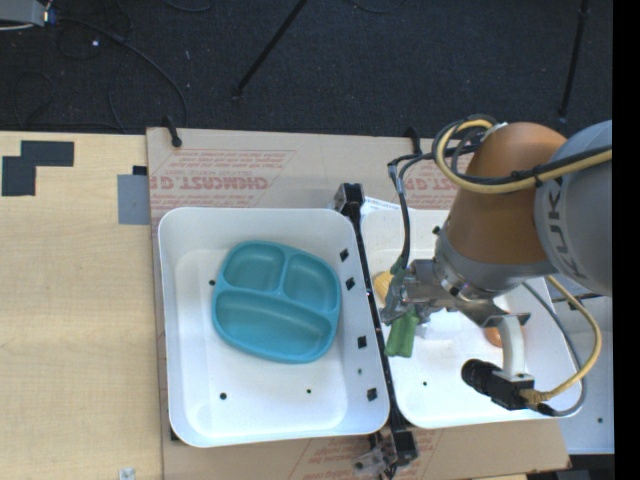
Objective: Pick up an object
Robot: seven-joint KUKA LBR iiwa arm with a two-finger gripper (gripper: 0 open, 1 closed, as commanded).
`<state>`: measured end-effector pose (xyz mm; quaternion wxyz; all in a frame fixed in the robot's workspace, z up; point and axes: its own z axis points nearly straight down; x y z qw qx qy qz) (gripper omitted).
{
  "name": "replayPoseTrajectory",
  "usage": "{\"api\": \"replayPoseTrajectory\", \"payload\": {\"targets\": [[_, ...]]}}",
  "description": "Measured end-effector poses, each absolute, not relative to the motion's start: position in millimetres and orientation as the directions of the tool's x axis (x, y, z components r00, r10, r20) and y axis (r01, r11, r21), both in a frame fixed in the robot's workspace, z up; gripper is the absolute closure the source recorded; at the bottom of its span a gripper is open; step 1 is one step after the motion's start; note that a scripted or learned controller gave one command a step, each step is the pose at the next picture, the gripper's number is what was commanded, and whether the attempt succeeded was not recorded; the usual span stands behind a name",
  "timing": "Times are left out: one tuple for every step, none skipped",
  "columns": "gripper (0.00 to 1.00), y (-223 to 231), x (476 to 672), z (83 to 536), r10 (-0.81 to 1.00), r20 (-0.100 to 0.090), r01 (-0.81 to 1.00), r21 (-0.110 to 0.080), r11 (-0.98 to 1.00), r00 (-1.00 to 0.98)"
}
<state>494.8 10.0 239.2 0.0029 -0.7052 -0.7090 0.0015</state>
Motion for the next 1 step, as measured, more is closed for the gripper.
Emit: {"api": "replayPoseTrajectory", "payload": {"targets": [[1.0,72.3,492.1,229.1,1.0,0.002,1.0,-0.007,0.006,-0.006]]}}
